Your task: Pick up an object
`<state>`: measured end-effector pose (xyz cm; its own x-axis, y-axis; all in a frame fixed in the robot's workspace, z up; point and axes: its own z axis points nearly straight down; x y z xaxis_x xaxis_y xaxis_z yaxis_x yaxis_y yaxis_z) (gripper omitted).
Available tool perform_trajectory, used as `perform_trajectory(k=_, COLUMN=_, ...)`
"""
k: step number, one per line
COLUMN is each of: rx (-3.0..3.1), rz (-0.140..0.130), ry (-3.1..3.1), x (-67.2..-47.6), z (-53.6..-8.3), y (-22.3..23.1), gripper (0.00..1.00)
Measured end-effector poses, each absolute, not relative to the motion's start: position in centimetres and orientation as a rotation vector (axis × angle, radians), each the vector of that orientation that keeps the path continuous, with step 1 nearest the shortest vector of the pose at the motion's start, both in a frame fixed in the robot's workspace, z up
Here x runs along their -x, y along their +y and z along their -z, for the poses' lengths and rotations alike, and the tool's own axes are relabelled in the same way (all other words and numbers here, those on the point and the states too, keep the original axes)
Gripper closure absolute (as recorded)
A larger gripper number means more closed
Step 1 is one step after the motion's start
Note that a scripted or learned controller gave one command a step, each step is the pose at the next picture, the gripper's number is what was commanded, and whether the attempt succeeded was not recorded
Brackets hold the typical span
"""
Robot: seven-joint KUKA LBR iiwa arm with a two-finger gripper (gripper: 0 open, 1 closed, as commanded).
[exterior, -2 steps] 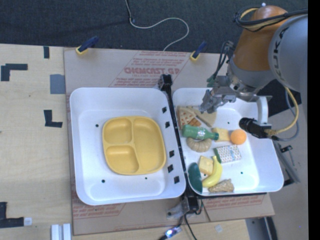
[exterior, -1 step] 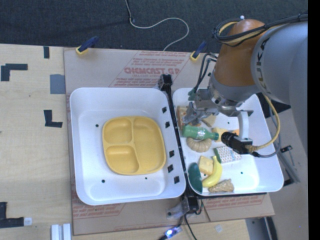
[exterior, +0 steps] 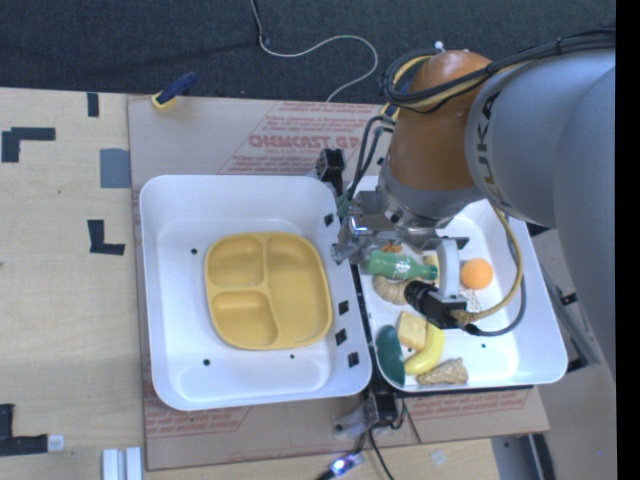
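- Hand (exterior: 398,251) sits low over the right bin (exterior: 530,358), just above the green bottle (exterior: 398,265); whether it grips anything, I cannot tell.
- Beside the bottle: an orange ball (exterior: 477,273), a banana (exterior: 432,349), other small items.
- Farther from the bottle, the left bin (exterior: 170,228) holds a yellow divided plate (exterior: 267,290).

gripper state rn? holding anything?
Gripper: cannot be told. It sits low in the right bin, over the green bottle; the wrist blocks the view.
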<state>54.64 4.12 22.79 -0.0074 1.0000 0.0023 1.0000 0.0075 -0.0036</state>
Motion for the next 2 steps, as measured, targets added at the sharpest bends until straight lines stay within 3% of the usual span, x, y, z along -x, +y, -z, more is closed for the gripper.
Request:
perform_trajectory(k=1, rx=2.215, rz=-0.005, ry=-2.223, x=-52.48, z=-22.0, y=6.71, gripper=1.0)
perform_trajectory(k=2, rx=2.219, rz=-0.004, ry=-2.222, x=-53.28, z=-21.43, y=5.97, gripper=1.0)
